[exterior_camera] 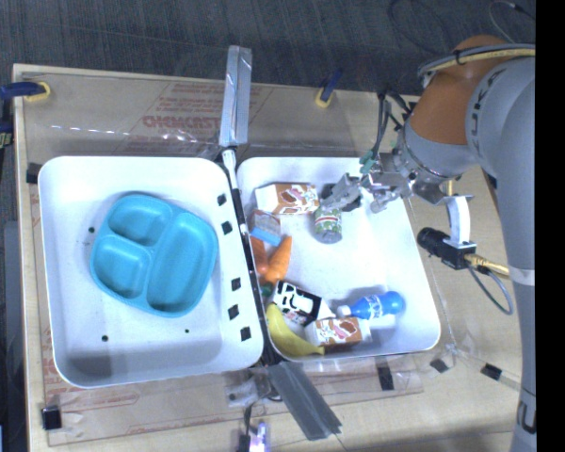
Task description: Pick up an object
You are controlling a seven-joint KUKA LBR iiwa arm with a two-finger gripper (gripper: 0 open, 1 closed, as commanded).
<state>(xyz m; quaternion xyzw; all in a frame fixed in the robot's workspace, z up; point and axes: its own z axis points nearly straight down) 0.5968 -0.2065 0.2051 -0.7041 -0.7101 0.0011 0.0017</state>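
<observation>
The right bin [410, 252] holds several objects. At its back lies a brown and white carton [287, 197], with a small green-labelled can [328, 225] beside it. An orange carrot [276, 257] lies by the left wall. At the front are a black and white carton [297, 301], a yellow banana [287, 335], a small printed carton [340, 330] and a blue bottle [378, 305]. My gripper [347, 192] hangs over the bin's back, just above and right of the can, between it and the brown carton. Nothing is seen held in it.
The left bin [66, 328] holds a blue divided plate [155, 252]. A metal bar [234, 102] runs back from the divider between the bins. Cables and a black fitting [449, 248] hang off the arm over the right bin's right rim.
</observation>
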